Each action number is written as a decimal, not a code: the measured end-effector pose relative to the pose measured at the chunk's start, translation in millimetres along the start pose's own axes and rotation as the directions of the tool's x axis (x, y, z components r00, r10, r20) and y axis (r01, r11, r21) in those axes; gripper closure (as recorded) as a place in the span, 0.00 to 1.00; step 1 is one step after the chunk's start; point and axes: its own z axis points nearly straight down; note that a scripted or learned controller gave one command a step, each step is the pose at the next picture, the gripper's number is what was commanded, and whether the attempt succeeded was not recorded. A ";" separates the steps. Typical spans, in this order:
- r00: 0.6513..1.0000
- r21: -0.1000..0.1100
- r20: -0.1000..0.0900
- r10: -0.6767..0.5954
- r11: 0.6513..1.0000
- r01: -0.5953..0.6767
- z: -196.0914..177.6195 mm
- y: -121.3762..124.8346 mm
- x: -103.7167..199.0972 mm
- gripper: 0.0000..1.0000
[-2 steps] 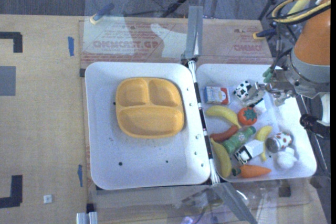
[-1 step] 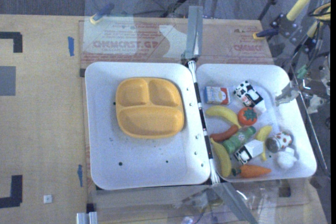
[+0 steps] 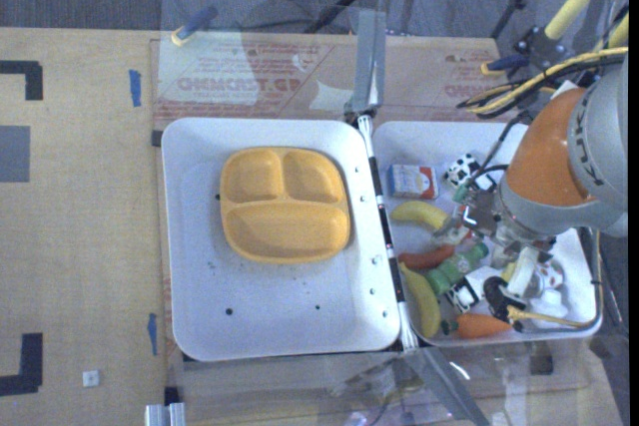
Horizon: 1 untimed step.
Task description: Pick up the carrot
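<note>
The carrot (image 3: pixel 486 325) is orange with a green tip and lies flat along the near wall of the right bin (image 3: pixel 589 244). My gripper (image 3: pixel 507 252) hangs under the orange wrist band over the middle of that bin. It stands farther back than the carrot and slightly to its right, among cluttered items. The wrist hides what lies directly below it.
The right bin also holds a yellow banana (image 3: pixel 420 213), a red pepper (image 3: pixel 427 257), a long yellow-green piece (image 3: pixel 423 300), a small white box (image 3: pixel 411 180), a black-and-white die (image 3: pixel 459 170) and several small items. The left bin (image 3: pixel 200 304) holds a yellow divided plate (image 3: pixel 286 205).
</note>
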 end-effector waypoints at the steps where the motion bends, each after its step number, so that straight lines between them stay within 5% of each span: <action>1: 1.000 0.001 0.000 0.003 1.000 -0.003 -8.6 -0.1 -0.6 1.00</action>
